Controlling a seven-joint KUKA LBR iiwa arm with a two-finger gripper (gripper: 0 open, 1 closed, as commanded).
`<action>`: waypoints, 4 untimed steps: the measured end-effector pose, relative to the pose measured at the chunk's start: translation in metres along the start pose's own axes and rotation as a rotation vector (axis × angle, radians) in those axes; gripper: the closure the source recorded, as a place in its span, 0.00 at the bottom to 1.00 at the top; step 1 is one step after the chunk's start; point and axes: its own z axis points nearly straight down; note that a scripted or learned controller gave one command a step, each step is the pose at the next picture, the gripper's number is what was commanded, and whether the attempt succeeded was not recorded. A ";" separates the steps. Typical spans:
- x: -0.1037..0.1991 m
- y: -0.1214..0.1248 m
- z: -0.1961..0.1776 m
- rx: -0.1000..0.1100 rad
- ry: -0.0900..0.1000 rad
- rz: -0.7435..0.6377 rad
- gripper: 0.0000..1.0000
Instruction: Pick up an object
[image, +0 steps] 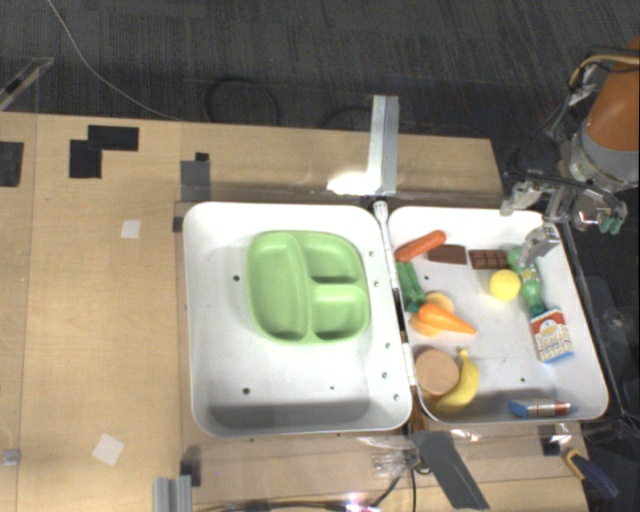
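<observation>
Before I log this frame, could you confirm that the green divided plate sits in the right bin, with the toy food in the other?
Not quite: the camera view shows the green divided plate in the left bin; the toy food lies in the right bin.

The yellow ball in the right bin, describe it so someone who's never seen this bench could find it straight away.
Start at the right bin, the one crowded with toy food. Near its far right corner a brown chocolate bar lies flat, and the lemon-yellow ball sits just in front of it, beside a green bottle. It is the round yellow thing there; the banana, also yellow, is long and curved.
</observation>
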 end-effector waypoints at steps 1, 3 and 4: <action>0.029 0.011 0.122 0.001 -0.002 -0.042 0.00; 0.057 0.062 0.130 -0.003 -0.006 -0.139 0.00; 0.094 0.084 0.129 0.000 -0.007 -0.049 0.00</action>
